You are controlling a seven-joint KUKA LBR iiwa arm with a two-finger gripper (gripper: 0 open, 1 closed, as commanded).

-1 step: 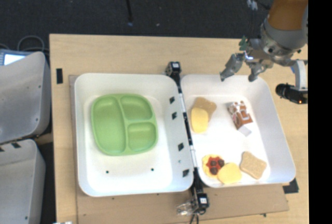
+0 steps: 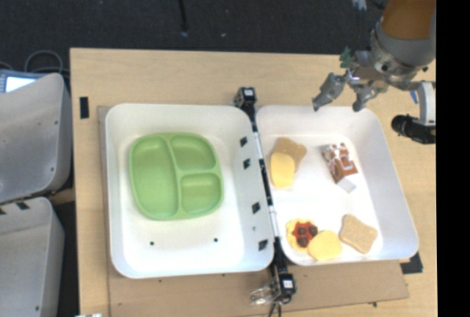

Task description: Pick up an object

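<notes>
- our gripper (image 2: 342,95) hangs over the far rim of the right bin (image 2: 393,169), spread wide with nothing between its fingers.
- the things we could pick all lie in that right bin: a yellow piece (image 2: 283,169) near the left wall, resting against a tan slice (image 2: 293,149) just behind it; a brown-and-white block (image 2: 339,162) in the middle; a toast slice (image 2: 358,232) at the near right; a yellow disc (image 2: 324,246) touching a red-and-dark piece (image 2: 301,232) at the near left.
- we judge the paired items risky: closing on the yellow piece could catch the tan slice too, or push both against the divider.
- the same goes for the disc and its red neighbour; a descent between them may nudge both and grip neither.
- flat pieces like the toast may slip from under the fingers if we come down too shallow.
- count: two white bins, six food items in the right one, and one green divided plate (image 2: 176,175) in the left bin (image 2: 117,235).
</notes>
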